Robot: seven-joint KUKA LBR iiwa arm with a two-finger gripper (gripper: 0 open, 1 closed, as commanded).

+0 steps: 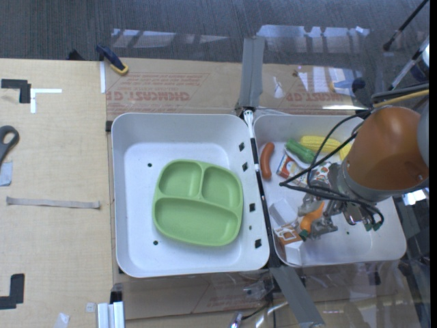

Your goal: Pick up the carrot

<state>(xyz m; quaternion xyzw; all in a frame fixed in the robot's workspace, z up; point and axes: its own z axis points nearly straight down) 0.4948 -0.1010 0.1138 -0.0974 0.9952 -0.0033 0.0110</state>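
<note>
- A pale wooden table stretches bare at far left, well apart from the bins.
- The left bin carries a green divided plate near its middle, with open white floor along every wall.
- A grey divider rail runs down to the seam where the two bins touch.
- In the right bin, a red sausage lies just beside the left wall; a yellow corn cob and a green vegetable crowd the far end.
- The carrot, short and bright orange, sits mid-bin among white packets, right at the gripper.
- Whether the gripper grasps the carrot cannot be told; the orange-banded arm overhangs the bin's right half.
</note>
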